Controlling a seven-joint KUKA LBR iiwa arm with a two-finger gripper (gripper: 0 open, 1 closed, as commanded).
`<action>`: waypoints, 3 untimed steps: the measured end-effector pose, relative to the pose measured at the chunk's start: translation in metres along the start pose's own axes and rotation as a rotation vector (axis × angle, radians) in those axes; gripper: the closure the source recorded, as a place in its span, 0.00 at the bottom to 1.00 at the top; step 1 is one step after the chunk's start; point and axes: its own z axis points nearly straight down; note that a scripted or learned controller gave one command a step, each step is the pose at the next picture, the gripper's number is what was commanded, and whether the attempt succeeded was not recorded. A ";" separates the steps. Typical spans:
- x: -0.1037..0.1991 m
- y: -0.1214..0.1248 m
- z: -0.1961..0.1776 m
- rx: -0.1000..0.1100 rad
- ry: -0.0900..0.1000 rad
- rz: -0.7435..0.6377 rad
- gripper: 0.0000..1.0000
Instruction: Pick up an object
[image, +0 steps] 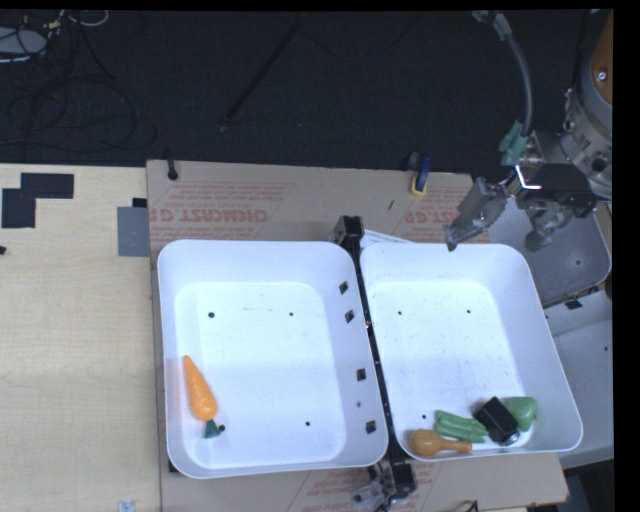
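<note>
An orange toy carrot (198, 388) with a small green stem lies at the front left of the left bin (258, 251). In the front right corner of the right bin (452, 256) a green pod-shaped toy (459, 425), a black block (496, 420), a light green piece (522, 408) and a yellow-orange gourd-shaped toy (437, 443) are bunched together. My gripper (498, 236) hangs above the back rim of the right bin, far from those toys. Its two fingers are spread wide, with nothing between them.
A black divider with clips (362, 340) runs between the two bins. The bins rest on a cardboard sheet (260, 205). A small yellow and blue clamp (420, 178) stands at the sheet's back edge. Light wooden bench (70, 330) extends to the left.
</note>
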 end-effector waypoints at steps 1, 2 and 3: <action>0.004 0.000 0.001 0.002 0.000 0.000 0.00; 0.012 0.000 0.001 0.002 0.000 0.001 0.00; 0.058 0.000 0.001 0.001 0.001 -0.002 0.00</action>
